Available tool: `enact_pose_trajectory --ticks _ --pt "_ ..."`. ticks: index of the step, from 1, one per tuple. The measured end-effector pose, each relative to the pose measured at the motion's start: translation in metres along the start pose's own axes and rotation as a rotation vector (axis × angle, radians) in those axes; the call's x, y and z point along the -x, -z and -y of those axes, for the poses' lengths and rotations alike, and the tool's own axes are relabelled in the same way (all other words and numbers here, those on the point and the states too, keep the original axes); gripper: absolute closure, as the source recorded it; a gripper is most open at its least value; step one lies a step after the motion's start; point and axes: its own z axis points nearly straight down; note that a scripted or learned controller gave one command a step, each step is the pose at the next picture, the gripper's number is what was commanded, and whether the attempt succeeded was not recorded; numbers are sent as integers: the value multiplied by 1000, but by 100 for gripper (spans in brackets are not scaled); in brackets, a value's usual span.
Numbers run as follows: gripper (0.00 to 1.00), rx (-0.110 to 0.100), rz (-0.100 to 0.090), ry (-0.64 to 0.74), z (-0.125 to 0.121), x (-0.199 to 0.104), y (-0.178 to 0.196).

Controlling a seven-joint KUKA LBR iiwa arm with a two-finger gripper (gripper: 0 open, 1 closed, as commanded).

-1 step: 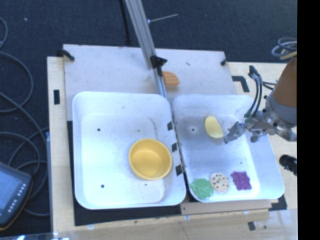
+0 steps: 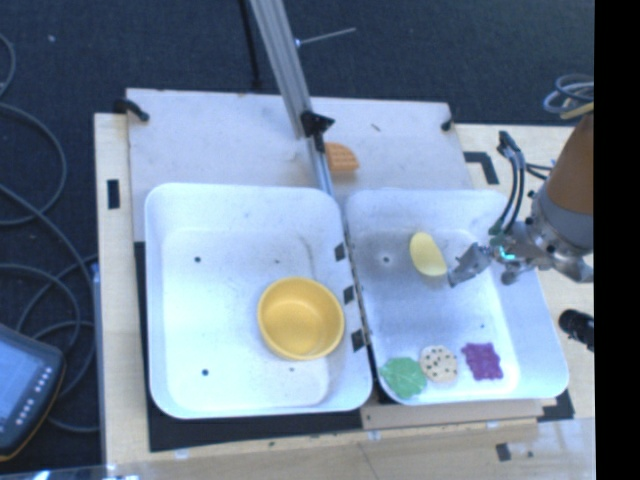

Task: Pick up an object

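My hand [image 2: 468, 268] hovers low in the right bin [image 2: 520, 353], angled toward the yellow piece [image 2: 428, 255] just beside it | fingers look narrowly parted, gripping nothing, though blurry | green, cookie, purple items sit at near rim.

Two white bins [image 2: 180, 268], one yellow bowl [image 2: 300, 317], four small objects [image 2: 428, 254], one orange item [image 2: 341, 159]

yellow bowl [image 2: 300, 317], purple piece [image 2: 483, 360], green piece [image 2: 403, 375]

Pale yellow object [image 2: 428, 255] — flat in right bin [image 2: 530, 368].
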Motion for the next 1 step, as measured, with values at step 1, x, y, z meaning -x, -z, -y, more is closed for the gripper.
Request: enact_pose_trajectory --ticks 1 --pt "0 -8 1 -3 -1 0 -63"
